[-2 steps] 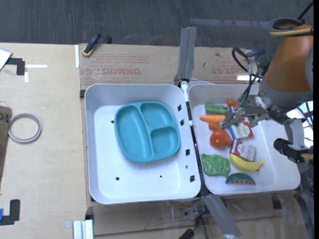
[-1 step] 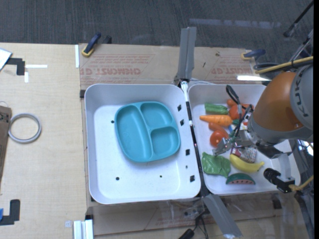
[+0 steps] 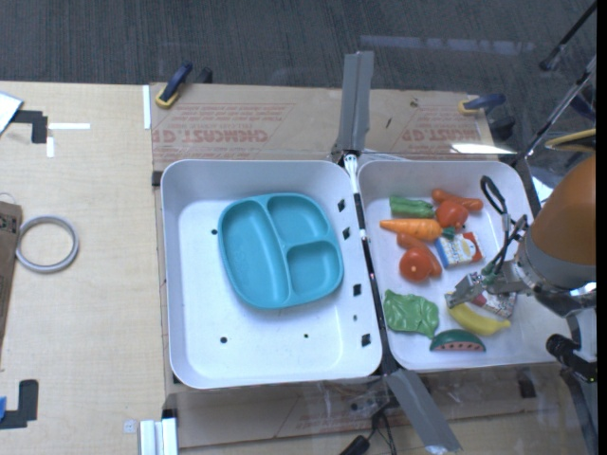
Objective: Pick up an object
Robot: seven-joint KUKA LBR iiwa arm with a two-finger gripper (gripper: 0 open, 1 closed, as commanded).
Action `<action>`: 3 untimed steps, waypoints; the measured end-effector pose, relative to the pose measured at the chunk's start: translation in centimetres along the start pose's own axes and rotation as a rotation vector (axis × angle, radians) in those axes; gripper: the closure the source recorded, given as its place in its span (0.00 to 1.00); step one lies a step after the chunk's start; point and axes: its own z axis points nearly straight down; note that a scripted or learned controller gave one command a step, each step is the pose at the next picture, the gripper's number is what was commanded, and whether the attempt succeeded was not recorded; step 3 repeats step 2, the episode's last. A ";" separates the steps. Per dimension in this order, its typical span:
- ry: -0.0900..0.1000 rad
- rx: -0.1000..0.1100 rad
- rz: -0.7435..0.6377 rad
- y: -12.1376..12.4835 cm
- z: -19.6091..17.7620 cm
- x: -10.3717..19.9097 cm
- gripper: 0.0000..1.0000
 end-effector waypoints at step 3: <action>-0.008 0.000 0.234 5.7 -0.9 -3.0 1.00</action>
